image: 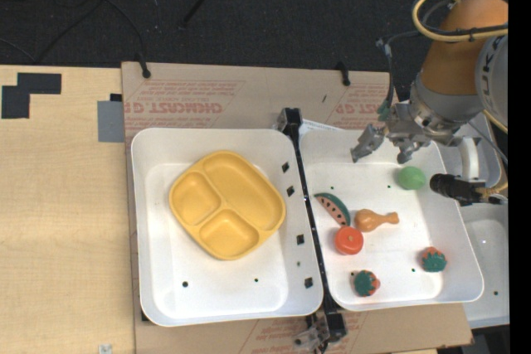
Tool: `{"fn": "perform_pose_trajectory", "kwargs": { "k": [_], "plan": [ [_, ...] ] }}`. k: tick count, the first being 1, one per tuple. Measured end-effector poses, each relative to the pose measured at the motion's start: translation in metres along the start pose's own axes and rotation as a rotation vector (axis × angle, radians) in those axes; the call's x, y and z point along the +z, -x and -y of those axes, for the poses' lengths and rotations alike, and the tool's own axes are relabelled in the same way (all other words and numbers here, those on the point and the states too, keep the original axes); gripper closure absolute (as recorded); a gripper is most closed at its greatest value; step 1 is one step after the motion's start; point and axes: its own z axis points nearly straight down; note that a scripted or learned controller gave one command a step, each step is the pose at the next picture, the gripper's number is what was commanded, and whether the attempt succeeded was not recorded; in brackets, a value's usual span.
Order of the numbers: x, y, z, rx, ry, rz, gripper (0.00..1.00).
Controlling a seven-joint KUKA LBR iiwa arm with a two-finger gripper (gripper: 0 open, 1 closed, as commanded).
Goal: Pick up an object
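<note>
At the left of the bench we see the left bin (158, 178), a shallow white container. It holds one item: a yellow divided tray (226, 203) with three compartments, lying flat and turned at an angle to the bin walls. We see nothing inside the compartments. A black divider strip (303, 211) runs between the two bins where their edges meet.

The right bin (465, 244) holds the loose objects. Nearest the divider we find a watermelon slice (334, 208), red with a green rind. Just beside it, to the right, lies an orange drumstick-shaped toy (377, 219). A red tomato (349, 240) sits just below these two, close to the drumstick's thick end. Below the tomato, near the bin's front wall, rests a small green-and-red piece (365, 283). A second green-and-red piece (432, 259) lies further right, well apart from the first. A green ball (411, 177) sits in the upper right part of the bin.

The gripper (388, 143) hangs above the rear of the right bin, left of and above the green ball. Its fingers (363, 147) stand apart, with nothing between them. No object is lifted; all rest on the bin floor.
</note>
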Motion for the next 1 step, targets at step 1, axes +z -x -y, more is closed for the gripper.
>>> {"fn": "perform_pose_trajectory", "kwargs": {
  "k": [1],
  "plan": [
    [-0.0083,0.0001,-0.0028,-0.002,0.014,0.002,0.0]
  ]
}}
